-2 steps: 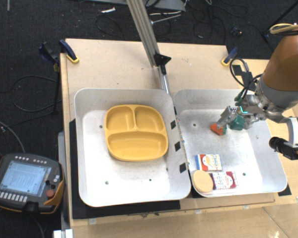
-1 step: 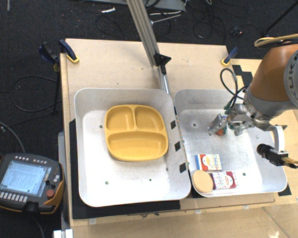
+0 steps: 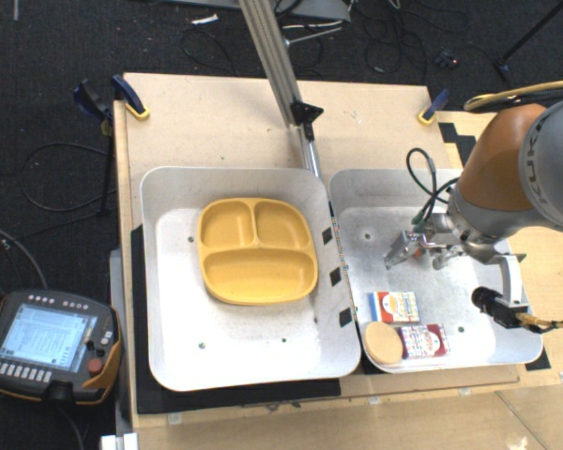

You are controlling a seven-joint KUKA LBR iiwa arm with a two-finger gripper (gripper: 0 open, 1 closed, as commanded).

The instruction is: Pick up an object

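Observation:
The arm comes in from the right, and its gripper [image 3: 415, 249] hangs over the middle of the right bin [image 3: 357, 195], fingers pointing down-left with a gap between them and nothing held. Below it, near the bin's front edge, lie a small red and white box [image 3: 395, 306], a dark red packet [image 3: 422, 341] and a round tan disc [image 3: 385, 344]. A yellow divided tray [image 3: 258, 251] rests in the left bin [image 3: 169, 298].
A slanted metal pole [image 3: 277, 54] crosses above the back of the bench. Yellow clamps [image 3: 131, 98] sit at the bench's back corners. A teach pendant [image 3: 47, 345] lies on the floor at the lower left.

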